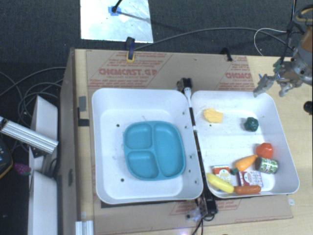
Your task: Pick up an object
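— I'm on the feed. What surrounds the tan cardboard-covered bench top (161, 68) with red lettering?

— I see dark speckled carpet floor (34, 28) behind and left of it. Beyond its far edge lies a shiny silver foil sheet (116, 12) with a blue tape patch. Left of the bench, thin black cables (22, 84) loop over the carpet, and a ribbed aluminium rail (28, 135) crosses white panels (45, 121).

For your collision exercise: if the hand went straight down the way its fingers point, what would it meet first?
Probably the top right rim of the right bin, just below the open hand; depth is unclear from this slanted view.
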Controlling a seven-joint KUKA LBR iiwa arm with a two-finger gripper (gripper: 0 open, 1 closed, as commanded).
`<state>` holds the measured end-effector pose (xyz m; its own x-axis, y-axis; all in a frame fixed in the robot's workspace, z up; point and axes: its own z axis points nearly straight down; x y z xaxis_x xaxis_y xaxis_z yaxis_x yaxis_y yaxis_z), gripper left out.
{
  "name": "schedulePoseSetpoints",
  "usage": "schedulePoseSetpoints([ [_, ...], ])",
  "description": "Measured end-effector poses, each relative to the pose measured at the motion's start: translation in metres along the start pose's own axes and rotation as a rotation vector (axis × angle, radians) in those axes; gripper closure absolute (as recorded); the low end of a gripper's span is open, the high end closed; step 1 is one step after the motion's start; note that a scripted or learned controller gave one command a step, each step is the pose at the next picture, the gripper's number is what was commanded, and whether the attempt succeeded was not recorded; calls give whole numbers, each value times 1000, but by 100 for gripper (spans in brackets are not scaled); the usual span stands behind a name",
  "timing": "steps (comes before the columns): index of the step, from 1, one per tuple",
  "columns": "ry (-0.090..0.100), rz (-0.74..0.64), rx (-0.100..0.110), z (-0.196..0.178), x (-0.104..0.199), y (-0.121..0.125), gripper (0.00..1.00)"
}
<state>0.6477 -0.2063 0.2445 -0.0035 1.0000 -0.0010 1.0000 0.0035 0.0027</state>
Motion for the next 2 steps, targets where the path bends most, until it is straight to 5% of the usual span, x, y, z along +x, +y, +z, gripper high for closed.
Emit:
schedulePoseSetpoints([
  [1, 0, 2, 0, 160, 0, -30, 0],
  [2, -1, 1, -3, 149, 0, -29, 100],
])
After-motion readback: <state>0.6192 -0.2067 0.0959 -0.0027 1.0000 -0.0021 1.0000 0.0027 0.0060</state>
